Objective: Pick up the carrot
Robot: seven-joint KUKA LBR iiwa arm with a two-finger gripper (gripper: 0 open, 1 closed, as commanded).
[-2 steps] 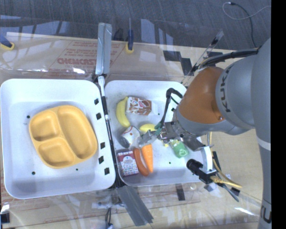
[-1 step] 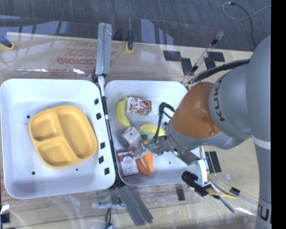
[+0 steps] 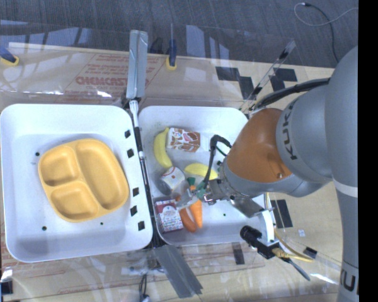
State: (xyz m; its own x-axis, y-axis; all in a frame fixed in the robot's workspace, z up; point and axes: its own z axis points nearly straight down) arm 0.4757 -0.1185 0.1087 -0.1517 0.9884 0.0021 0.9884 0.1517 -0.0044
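Looming over the right bin (image 3: 236, 234), the grey arm (image 3: 321, 137) with its orange band (image 3: 258, 153) is what we meet first, reaching in from the right and hiding much of that bin's right half. At its tip we find the claw (image 3: 200, 197), low among the crowded things; we cannot tell whether it is released or clenched, because the wrist covers it.

Just below the claw lies the carrot (image 3: 192, 218), orange, touching or nearly touching the claw's tip; we see no clear grasp on it. Directly left of the carrot, below and left of the claw, sits a small red carton (image 3: 168, 218) against the bin's near-left corner. Left of the claw, just beside it, stands a small white box (image 3: 172, 178). Above the claw a yellow lemon-like piece (image 3: 198, 170) peeks out from under the wrist. Farther up and left we see a banana (image 3: 162, 150) and, touching it, a brown-and-white carton (image 3: 183, 139).

Well to the left of the claw, across the dividing rims, the left bin (image 3: 25, 238) holds a yellow divided tray (image 3: 82, 178). Both bins rest on the bench (image 3: 302, 231).
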